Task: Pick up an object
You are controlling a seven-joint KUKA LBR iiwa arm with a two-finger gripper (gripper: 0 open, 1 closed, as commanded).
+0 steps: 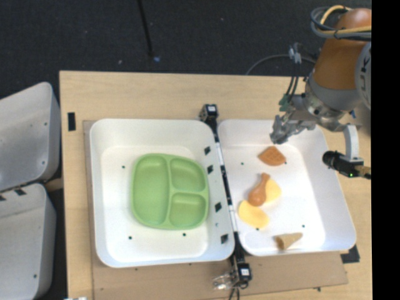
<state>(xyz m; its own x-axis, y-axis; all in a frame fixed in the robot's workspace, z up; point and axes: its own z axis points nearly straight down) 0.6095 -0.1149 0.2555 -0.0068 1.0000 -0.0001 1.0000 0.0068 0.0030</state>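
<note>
Nearest us, at the front edge of the right bin (325, 167), lies a small tan wedge (289, 240), close to the bin's near wall. Just behind it we see a yellow piece (253, 215), touching or overlapped by an orange drumstick (260, 190) whose thin end points toward the far side. Farther back sits a brown piece (272, 156), apart from the drumstick and near the middle of the bin's far half. Our gripper (279, 133) hangs just behind and above this brown piece, over the bin's far part, with nothing visible between its fingers; the tips are dark and too small for us to tell whether they are spread or closed. The grey arm (337, 61) with its orange band comes in from the right. Beside it, at the bin's right wall, we note a black fitting (340, 162). In the left bin (100, 167) rests a green tray (170, 190) with three compartments, lying flat near the centre. Both bins sit side by side on a wooden bench (156, 95), joined along a line of black clips (220, 180).
</note>
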